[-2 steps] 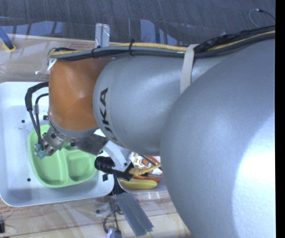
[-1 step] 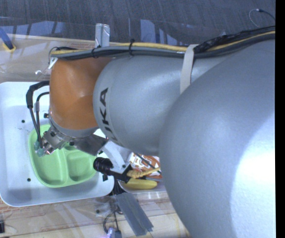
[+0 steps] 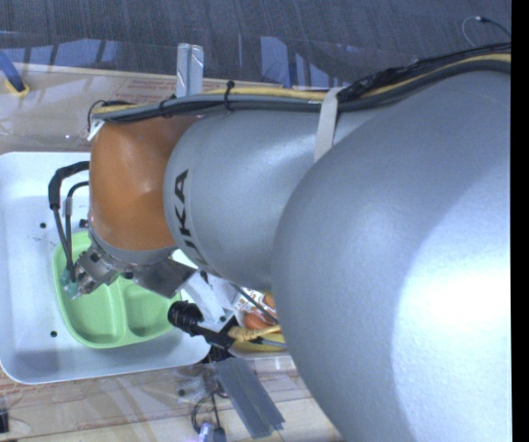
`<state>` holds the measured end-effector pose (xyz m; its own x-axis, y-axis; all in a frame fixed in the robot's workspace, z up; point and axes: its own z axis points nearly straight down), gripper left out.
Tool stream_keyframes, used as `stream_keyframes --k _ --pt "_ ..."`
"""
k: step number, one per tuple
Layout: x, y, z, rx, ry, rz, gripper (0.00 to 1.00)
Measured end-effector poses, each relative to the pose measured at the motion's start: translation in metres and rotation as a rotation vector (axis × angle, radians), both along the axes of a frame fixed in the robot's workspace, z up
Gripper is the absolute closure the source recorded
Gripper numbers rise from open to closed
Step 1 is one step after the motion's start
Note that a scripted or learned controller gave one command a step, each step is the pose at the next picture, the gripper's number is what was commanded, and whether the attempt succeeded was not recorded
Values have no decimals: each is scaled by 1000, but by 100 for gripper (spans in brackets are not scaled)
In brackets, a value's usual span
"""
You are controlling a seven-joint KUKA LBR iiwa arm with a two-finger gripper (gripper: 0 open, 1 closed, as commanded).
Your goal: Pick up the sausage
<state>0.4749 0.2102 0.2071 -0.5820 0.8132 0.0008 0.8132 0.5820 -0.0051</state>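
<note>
Jaws: whether they stand wide or narrow cannot be told, as the wrist hides them from above.
Gripper (image 3: 82, 282): low over the green tray, at the tray's 10 o'clock edge, under the orange band.
Arm (image 3: 374, 247): grey and very near the camera, reaching in from 3 o'clock across the middle of the view.
Orange band (image 3: 131, 182): at 9 o'clock of the grey body, just above the wrist.
Sausage: its place cannot be told.
Orange-red shape (image 3: 259, 304): small, peeping out under the arm at 6 o'clock of centre, too little seen to name.
Green tray (image 3: 117, 325): divided into compartments, lying in the white bin toward 8 o'clock of the view.
White bin (image 3: 16, 247): shallow, at 9 o'clock, its right part covered by the arm.
Black cables (image 3: 62, 201): looping from the band down to the wrist, at the band's 9 o'clock.
Yellow cable (image 3: 273, 95): running along the arm's upper edge, toward 12 o'clock.
Bench (image 3: 135, 403): wooden strip at 7 o'clock, below the bin.
</note>
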Motion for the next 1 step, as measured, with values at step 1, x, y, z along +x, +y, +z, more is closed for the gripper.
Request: stream_keyframes --k 1 --pt "1 -4 5 2 1 335 100"
